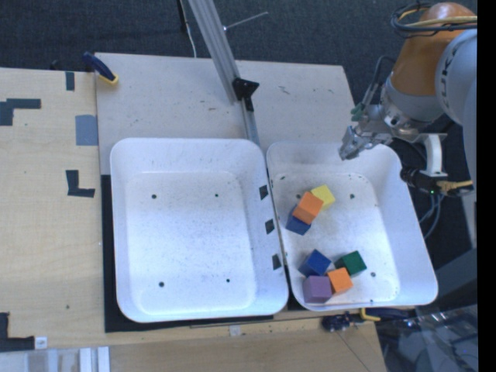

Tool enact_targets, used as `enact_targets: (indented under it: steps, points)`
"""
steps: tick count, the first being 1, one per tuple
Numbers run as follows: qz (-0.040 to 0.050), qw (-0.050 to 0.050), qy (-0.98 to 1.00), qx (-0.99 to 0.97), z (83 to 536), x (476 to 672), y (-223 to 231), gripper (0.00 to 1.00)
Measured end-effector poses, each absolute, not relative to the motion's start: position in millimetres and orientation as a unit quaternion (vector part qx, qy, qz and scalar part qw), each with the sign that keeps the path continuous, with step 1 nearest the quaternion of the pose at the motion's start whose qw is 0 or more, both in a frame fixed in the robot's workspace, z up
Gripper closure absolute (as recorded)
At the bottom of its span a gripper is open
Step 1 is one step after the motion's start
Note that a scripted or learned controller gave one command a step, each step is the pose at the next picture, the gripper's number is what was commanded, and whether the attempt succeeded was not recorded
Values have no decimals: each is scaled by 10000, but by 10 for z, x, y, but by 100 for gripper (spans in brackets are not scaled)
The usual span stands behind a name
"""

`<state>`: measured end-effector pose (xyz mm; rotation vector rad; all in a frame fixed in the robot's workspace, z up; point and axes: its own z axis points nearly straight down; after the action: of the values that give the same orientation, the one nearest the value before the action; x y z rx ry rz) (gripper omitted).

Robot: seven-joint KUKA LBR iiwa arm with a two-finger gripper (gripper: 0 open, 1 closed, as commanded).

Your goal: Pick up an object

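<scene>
The arm (434, 53), grey with its orange band, comes in at the upper right of the frame, and its gripper (350, 147) hangs over the far upper rim of the right bin (403, 208), pointing down and to the left; whether it is released or clenched cannot be told from here, and nothing can be seen in its grasp. The blocks all lie in the right bin, well apart from the gripper, in two clusters. Near the middle of the bin an orange block (309, 206) sits touching a yellow block (323, 196) on its upper right and a dark blue block (297, 224) on its lower left. Toward the lower edge of the frame lies the second group: a blue block (315, 262), a green block (353, 263) to its right, a smaller orange block (339, 280) between and below them, and a purple block (316, 288) at the lower left, just beside the orange one. The left bin (128, 231) lies alongside, its right rim touching the right bin's left rim. A metal rail (213, 37) slants down from the top of the frame to a black clamp (245, 89) above where the two bins meet, and a small blue and yellow tool (99, 67) lies on the bench at the upper left
</scene>
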<state>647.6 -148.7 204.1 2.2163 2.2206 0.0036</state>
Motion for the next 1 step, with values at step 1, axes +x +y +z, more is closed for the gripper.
enact_targets:
  steps: [1]
  points:
    - [15, 24, 7077, 7065, 2578, 6490, -1483, 100]
